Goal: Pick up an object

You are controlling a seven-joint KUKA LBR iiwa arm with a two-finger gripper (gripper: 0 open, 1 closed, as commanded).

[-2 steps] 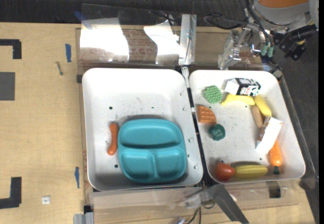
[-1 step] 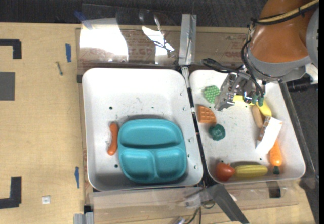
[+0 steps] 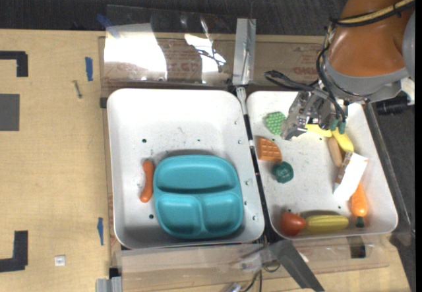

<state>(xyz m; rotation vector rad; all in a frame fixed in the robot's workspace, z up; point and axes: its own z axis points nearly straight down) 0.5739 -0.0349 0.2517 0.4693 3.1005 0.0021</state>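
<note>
Near edge, right bin: we count one red tomato-shaped toy (image 3: pixel 293 222) and one yellow, corn-like piece (image 3: pixel 326 222), lying end to end and touching along the front wall, both smooth and glossy.
Right side, right bin: one orange carrot-shaped toy (image 3: pixel 359 202) lies tilted by the right wall; just above it is one flat white card or packet (image 3: pixel 350 173), also tilted.
Left bin (image 3: pixel 171 109): one teal tray (image 3: pixel 197 194), rounded, with three shallow compartments, sits toward the front; one thin orange-red sausage-shaped toy (image 3: pixel 146 180) stands lengthwise just beside its left edge.
Middle, right bin (image 3: pixel 382 218): we see one small dark-green round piece (image 3: pixel 284 173) and, close behind it, one orange ridged waffle-like block (image 3: pixel 268 150) near the dividing wall.
Farther, right bin: one light-green leafy, bumpy piece (image 3: pixel 275 121) and one yellow banana-like toy (image 3: pixel 335 137), partly under the tool.
Gripper (image 3: pixel 295 127): one metal two-finger tool hangs over the far half of the right bin, tips between the leafy piece and the yellow toy; we cannot tell how the jaws stand, and nothing shows between them.
Arm (image 3: pixel 366 33): one grey arm with a broad orange dome, reaching in from the right.
Behind the bins: one clear, glaring plastic sheet (image 3: pixel 168 53) on cardboard.
Bench (image 3: pixel 46 152): tan board with black corner marks.
</note>
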